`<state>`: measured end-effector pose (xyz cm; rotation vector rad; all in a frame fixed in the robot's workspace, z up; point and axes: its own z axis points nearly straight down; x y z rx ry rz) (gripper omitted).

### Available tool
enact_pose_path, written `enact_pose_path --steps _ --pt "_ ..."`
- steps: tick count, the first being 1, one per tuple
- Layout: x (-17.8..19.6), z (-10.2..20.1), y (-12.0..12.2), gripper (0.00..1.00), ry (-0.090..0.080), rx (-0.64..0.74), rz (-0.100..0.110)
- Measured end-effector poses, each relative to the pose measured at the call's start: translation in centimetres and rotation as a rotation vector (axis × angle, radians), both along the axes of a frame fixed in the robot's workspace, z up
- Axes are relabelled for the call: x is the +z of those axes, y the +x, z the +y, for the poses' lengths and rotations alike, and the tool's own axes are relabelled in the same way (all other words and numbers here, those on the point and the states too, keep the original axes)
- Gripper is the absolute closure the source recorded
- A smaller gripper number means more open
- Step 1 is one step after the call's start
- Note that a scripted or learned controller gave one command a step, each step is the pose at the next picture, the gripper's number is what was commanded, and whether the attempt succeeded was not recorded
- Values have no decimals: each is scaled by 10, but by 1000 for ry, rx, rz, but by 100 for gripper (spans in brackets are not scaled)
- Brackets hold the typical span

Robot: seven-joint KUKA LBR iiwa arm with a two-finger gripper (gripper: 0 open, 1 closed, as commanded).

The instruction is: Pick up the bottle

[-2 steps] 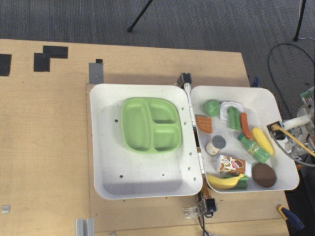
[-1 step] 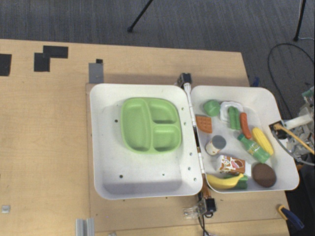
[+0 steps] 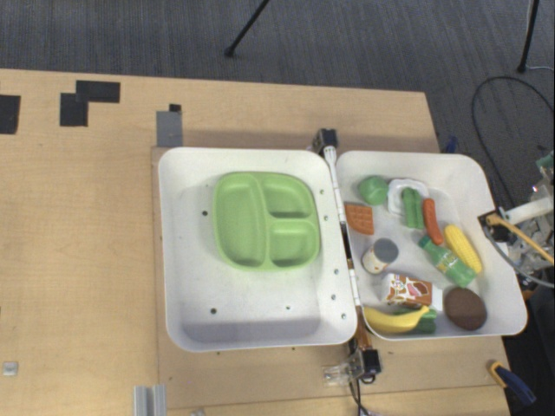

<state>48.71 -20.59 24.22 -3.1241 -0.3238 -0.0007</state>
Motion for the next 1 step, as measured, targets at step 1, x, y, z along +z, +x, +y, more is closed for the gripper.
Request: enact_pose_path --steps 1 --pt "3 58 0 100 2 0 1"
